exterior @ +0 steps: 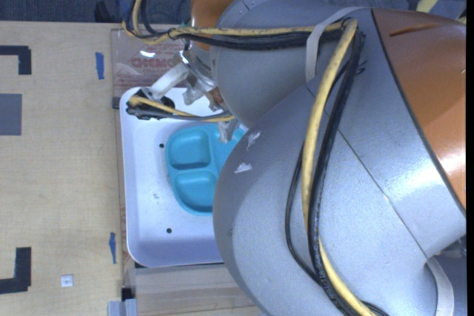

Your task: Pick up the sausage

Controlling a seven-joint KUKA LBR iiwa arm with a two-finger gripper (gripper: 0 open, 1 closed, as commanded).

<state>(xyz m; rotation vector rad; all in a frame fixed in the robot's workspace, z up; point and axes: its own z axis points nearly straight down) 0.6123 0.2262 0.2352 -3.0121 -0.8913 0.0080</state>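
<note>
The arm (326, 144) covers most of the bin (144, 226); the gripper's (194, 89) state I cannot tell; a blue tray (191, 166) lies just below it.

Bright even light, glare on the arm (355, 159), slightly soft focus.

Tabletop (59, 159): pale wood-grain surface bearing black angular markings along its left side, small blue tape strips (100, 65) near the bin's edge. One shallow white bin (141, 196) rests directly on it; a blue two-compartment tray (191, 166) lies inside the bin.
</note>
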